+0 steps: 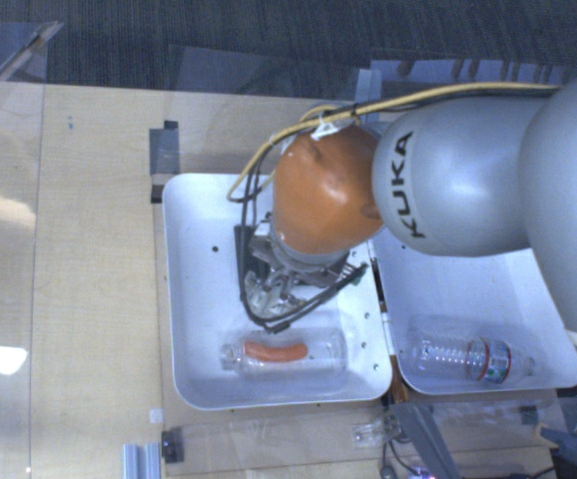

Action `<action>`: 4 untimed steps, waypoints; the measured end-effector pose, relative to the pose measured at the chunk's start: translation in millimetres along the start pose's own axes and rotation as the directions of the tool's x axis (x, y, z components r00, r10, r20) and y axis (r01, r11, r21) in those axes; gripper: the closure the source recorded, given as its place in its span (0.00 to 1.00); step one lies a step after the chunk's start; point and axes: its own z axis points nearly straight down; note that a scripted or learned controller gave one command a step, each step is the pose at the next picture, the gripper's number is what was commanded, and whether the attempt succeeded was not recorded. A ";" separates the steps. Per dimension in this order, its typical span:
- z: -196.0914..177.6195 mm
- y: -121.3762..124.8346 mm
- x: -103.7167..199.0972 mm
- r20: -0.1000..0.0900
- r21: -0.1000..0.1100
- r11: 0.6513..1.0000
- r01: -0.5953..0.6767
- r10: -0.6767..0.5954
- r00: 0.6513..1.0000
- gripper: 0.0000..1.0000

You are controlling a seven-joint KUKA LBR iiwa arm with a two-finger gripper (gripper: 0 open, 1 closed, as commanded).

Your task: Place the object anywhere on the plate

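From my seat the gripper [274,302] hangs just above the sausage [275,350] lying left-right across the left bin [194,267], and honestly I can't tell its grip state.

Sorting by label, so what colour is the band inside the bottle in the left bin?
Orange-red, in the camera view: bottle.

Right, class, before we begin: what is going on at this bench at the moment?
A grey KUKA arm reaches in from the right over the left white bin, its tool hanging low above the bin floor. Just below the tool lies a clear plastic bottle on its side, with an orange band showing on it. A second clear bottle lies in the right bin. Nothing can be seen held in the tool, so placing appears not yet done.
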 end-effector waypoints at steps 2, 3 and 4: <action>-154.8 -92.9 57.9 0.002 0.008 0.908 0.420 -0.420 0.908 1.00; -154.5 -92.9 58.1 0.001 0.007 0.908 0.419 -0.419 0.908 0.00; -172.6 -53.0 -28.9 0.002 0.006 0.795 0.606 -0.606 0.795 0.00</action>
